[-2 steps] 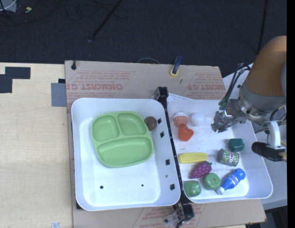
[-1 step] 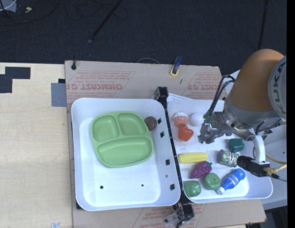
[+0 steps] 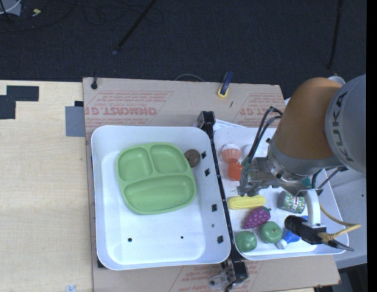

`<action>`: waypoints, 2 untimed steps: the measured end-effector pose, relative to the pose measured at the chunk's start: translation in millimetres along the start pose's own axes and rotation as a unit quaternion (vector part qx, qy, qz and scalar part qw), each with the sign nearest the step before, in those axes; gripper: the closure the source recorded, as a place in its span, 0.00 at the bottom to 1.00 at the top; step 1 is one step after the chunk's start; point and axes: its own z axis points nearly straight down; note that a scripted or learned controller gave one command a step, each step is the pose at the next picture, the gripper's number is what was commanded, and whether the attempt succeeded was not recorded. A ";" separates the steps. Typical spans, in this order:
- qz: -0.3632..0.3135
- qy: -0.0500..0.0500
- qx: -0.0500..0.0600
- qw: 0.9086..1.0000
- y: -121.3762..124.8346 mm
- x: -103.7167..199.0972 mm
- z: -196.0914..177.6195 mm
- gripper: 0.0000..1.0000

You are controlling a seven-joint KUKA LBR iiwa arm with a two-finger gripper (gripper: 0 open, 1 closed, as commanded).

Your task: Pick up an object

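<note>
My gripper (image 3: 250,186) hangs low over the right bin (image 3: 335,219), just above a yellow toy corn cob (image 3: 246,202). A purple bunch of grapes (image 3: 256,216) lies right in front of the corn. Two green apples (image 3: 245,241) (image 3: 271,231) sit at the bin's near edge, with a small blue piece (image 3: 287,238) beside them. An orange and pink cup (image 3: 231,160) lies to the left of the gripper. A green-labelled can (image 3: 294,203) rests to its right. The arm hides the far right part of this bin.
The left bin (image 3: 115,236) holds a green divided plate (image 3: 156,178), with a small brown ball (image 3: 192,157) at the plate's right edge. A black divider (image 3: 217,181) runs between the bins. Cardboard lies under both bins.
</note>
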 end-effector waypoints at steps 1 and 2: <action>0.000 0.000 -0.001 1.000 -29.1 45.2 -7.3 1.00; 0.001 -0.001 -0.002 1.000 -15.1 43.6 -23.1 1.00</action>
